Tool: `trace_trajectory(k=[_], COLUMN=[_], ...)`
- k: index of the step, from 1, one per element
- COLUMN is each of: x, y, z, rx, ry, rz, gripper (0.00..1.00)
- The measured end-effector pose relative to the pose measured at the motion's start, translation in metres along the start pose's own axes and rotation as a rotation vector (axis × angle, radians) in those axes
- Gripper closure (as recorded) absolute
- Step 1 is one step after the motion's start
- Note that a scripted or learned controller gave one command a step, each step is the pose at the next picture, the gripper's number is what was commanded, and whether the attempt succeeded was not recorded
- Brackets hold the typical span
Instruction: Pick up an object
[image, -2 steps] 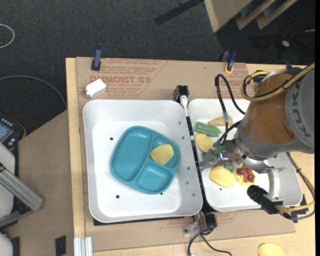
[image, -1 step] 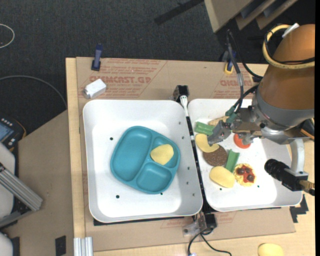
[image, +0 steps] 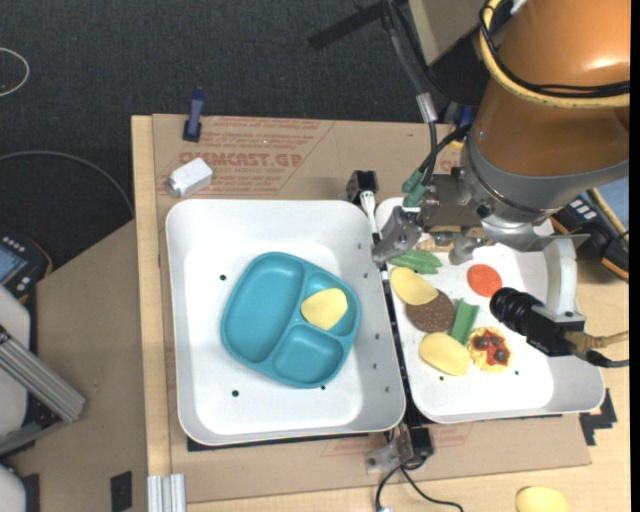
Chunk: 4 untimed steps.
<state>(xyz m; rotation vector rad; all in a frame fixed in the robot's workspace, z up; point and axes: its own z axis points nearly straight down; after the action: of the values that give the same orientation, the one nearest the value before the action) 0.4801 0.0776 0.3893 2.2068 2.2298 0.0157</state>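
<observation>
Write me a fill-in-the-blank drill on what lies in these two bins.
1. The yellow piece in the left bin lies on a ____ tray.
2. The red slice lies in the ____ bin.
3. The brown patty lies between two ____ pieces.
4. The gripper hangs over the right bin's ____ corner.

Missing words: blue; right; yellow; upper left

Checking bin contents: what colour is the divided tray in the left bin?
Teal blue tray, clearest in the camera view.
</observation>
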Motion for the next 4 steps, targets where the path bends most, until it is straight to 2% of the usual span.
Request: trace_trajectory(k=[1,2,3,4], x=[0.103,0.106,0.150,0.145], y=[-0.001,0.002,0.002,0.000], z=[0.015,-0.155,-0.145,-0.065], rx=[0.009,-0.010,0.007,0.020], ry=[-0.001,0.005,-0.002,-0.008], rz=[-0.003,0.007,0.005,0.012], gripper=[0.00,0.00,0.00,0.00])
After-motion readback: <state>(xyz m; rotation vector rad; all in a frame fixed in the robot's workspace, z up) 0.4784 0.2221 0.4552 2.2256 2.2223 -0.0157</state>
